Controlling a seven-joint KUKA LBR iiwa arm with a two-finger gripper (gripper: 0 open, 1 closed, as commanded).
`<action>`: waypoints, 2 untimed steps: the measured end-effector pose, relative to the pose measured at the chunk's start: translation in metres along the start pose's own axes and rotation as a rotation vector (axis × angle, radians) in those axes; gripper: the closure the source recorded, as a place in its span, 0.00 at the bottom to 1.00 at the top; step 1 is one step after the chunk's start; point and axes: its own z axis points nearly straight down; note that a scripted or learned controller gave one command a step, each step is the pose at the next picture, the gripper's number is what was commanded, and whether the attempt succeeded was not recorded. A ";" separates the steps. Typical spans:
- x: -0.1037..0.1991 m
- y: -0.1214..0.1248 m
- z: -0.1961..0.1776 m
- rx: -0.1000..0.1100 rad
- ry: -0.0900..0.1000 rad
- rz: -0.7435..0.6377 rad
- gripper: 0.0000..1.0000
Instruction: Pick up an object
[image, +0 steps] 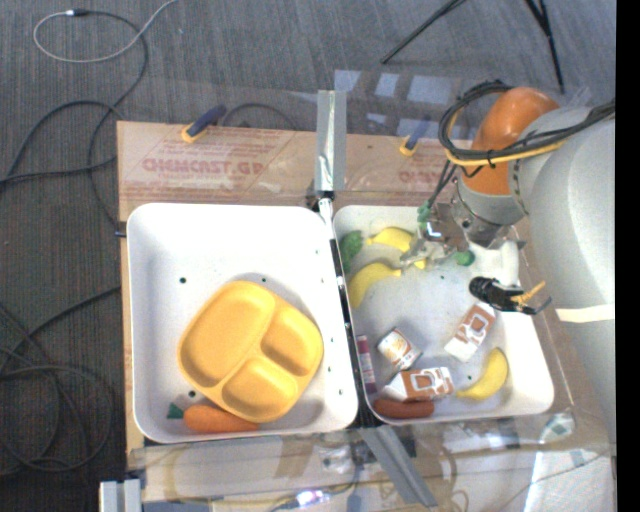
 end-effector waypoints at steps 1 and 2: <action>0.056 0.005 -0.127 -0.031 0.001 0.002 1.00; 0.067 -0.010 -0.087 -0.028 0.006 0.146 1.00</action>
